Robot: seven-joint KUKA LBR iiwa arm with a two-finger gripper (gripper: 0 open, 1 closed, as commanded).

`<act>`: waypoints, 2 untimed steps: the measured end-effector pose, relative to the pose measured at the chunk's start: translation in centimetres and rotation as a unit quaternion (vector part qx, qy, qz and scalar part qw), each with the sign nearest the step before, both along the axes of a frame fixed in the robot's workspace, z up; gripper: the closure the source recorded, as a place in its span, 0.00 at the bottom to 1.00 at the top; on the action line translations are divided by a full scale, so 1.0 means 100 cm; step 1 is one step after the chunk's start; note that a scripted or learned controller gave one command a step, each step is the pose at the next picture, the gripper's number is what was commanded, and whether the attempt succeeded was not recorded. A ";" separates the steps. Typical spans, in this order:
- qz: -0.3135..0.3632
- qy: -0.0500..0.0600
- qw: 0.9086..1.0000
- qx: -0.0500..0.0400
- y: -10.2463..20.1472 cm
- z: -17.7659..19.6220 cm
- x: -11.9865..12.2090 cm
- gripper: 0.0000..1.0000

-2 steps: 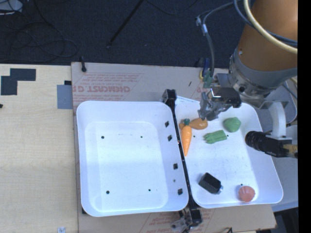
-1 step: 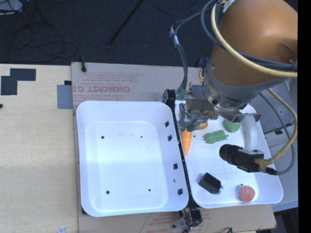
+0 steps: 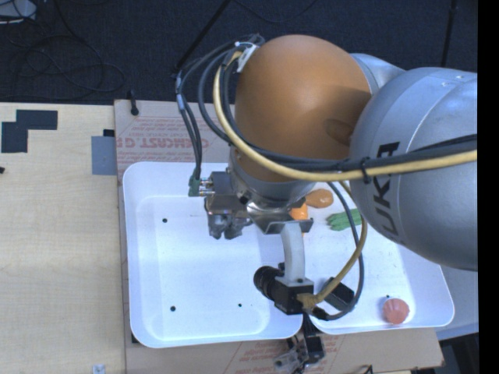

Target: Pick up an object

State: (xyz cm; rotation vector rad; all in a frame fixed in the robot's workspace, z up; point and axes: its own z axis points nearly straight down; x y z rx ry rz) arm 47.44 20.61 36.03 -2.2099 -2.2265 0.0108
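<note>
Bin (image 3: pixel 421 287) on right holds pink ball (image 3: pixel 395 310), green piece (image 3: pixel 343 220), orange piece (image 3: pixel 319 199).

Bright, even light; white bin (image 3: pixel 168 255) slightly washed out; faint soft shadows; sharp focus.

Two bins set side by side on cardboard sheet (image 3: pixel 156 135); sheet laid on bench (image 3: pixel 54 248). Left bin (image 3: pixel 187 279) placed at centre-left of frame, right bin (image 3: pixel 417 279) at lower right. Arm (image 3: pixel 421 162) spread over upper right of frame, much of right bin covered by it. Gripper (image 3: pixel 224 228) positioned above upper right part of left bin. Oval item (image 3: pixel 319 199) seen in right bin toward upper edge; elongated item (image 3: pixel 344 220) near it, lower right. Round item (image 3: pixel 395 311) located in lower right corner of right bin, well apart from both. Flat patches (image 3: pixel 31 127) seen on bench at upper left of frame.
</note>
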 end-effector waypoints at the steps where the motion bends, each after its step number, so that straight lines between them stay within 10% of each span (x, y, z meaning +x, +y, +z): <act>1: -0.003 0.002 1.000 -0.001 0.032 -0.134 0.000 1.00; 2: -0.008 0.001 1.000 -0.001 0.028 -0.120 0.001 1.00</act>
